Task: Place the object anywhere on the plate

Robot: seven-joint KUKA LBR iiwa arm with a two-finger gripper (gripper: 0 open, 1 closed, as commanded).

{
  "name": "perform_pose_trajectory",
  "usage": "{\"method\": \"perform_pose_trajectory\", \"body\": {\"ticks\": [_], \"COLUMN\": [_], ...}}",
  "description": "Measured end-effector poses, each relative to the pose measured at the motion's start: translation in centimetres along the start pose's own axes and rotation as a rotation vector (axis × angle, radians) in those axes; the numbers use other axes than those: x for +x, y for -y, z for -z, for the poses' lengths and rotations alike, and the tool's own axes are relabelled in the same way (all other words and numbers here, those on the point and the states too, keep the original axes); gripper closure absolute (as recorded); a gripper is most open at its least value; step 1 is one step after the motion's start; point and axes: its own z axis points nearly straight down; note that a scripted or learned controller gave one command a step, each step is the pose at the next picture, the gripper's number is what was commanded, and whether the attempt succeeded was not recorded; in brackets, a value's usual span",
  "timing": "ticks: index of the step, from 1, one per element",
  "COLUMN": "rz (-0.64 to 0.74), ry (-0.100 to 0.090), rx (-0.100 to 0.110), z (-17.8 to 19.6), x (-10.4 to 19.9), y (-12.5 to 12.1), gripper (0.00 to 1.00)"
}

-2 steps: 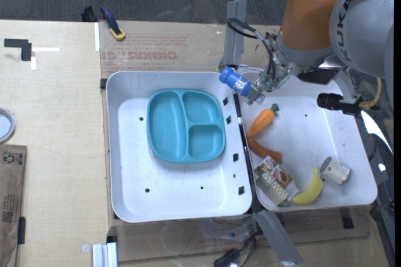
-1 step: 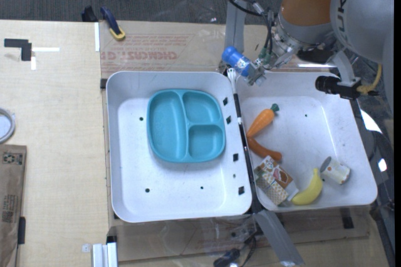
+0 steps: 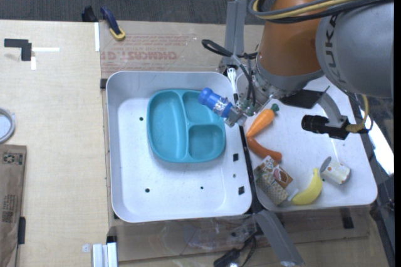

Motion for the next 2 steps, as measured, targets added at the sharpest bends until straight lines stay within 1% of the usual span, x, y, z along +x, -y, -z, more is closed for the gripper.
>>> {"method": "perform_pose_trajectory", "body": {"ticks": [1,2], "rz": [0.232,0.232], "ry": [0.002,0.003], "rx": [-0.003,-0.003], "z": [-1.77,-1.76], "x": [-5.04,-5.05], "y": [-0.93,-0.94], "gripper": [1.00,0.00]}}
